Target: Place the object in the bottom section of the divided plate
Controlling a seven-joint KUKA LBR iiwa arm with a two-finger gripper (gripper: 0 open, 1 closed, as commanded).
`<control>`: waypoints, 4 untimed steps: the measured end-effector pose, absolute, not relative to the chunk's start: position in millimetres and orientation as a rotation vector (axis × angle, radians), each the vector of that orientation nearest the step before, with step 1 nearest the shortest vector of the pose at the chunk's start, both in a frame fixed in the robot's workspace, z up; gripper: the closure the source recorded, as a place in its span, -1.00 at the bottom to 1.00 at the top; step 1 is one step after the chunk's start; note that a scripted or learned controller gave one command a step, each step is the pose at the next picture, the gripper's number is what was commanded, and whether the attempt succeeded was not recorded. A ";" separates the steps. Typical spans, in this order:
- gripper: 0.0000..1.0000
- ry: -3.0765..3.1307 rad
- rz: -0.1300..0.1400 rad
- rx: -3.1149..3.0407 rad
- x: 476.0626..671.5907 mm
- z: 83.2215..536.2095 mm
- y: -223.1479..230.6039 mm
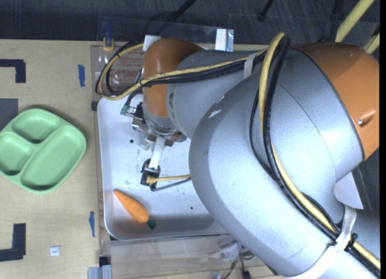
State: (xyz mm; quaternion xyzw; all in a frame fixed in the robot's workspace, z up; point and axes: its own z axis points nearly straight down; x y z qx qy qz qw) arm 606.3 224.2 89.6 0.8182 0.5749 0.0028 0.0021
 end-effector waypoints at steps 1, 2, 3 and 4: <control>1.00 0.793 0.000 3.041 595.3 152.2 223.6; 1.00 0.320 0.002 3.127 647.3 97.5 224.2; 1.00 0.322 0.001 3.127 656.9 115.4 223.5; 1.00 0.733 -0.008 3.055 637.6 116.5 226.0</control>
